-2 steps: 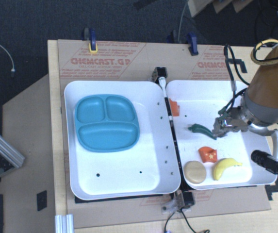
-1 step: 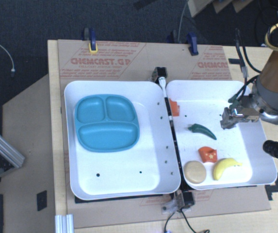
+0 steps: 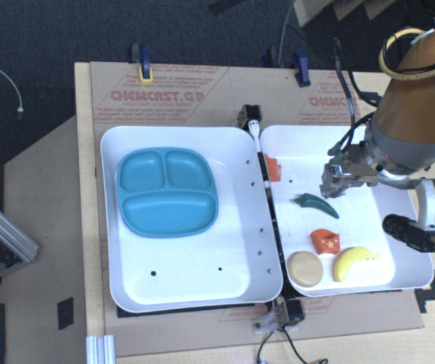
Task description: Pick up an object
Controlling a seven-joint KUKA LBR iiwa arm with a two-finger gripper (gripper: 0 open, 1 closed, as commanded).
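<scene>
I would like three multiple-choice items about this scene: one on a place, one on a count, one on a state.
1. Where does the blue divided plastic plate lie?
A. left white bin
B. right white bin
C. on the cardboard

2. How many loose items lie in the right bin?
A. two
B. five
C. eight

3. How does the dark green pepper rest?
A. between the fingers
B. flat on the bin floor
C. on the plate

Key: 1 A, it fills that bin's upper half. 2 B, orange piece, pepper, red piece, tan disc, yellow banana. 3 B, the gripper hangs beside it.
</scene>
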